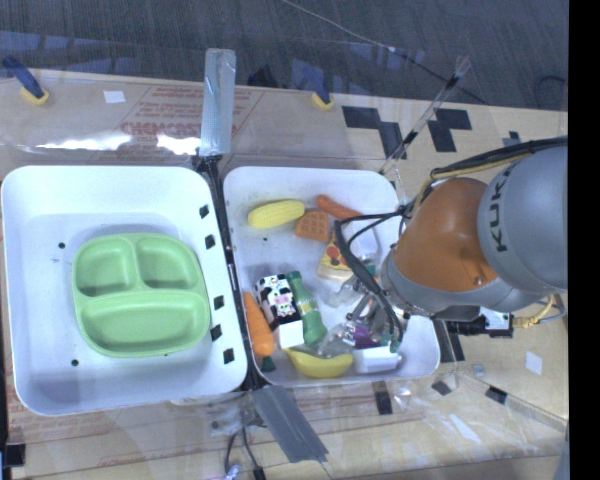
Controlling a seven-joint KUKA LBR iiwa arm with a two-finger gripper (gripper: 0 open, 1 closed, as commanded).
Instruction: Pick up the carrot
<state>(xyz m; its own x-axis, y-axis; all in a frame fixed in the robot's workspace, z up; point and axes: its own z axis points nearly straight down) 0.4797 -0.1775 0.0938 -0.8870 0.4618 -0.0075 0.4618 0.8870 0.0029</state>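
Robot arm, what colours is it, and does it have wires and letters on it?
The big rounded grey arm wears a glossy orange band above the wrist. Thin black cables loop beside it, and dark letters run down its grey shell. The small metal end effector looks silvery.

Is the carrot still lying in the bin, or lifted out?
Lying in the bin. The carrot rests flat along the right bin's left wall, apart from the gripper.

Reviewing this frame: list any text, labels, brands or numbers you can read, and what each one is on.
"KU": white letters on the grey arm, cut off at the view's edge.
Red printing on the sheet behind the left bin: too blurred to read.
Black-and-white box in the right bin: a pattern, no readable words.
Nothing else is legible.
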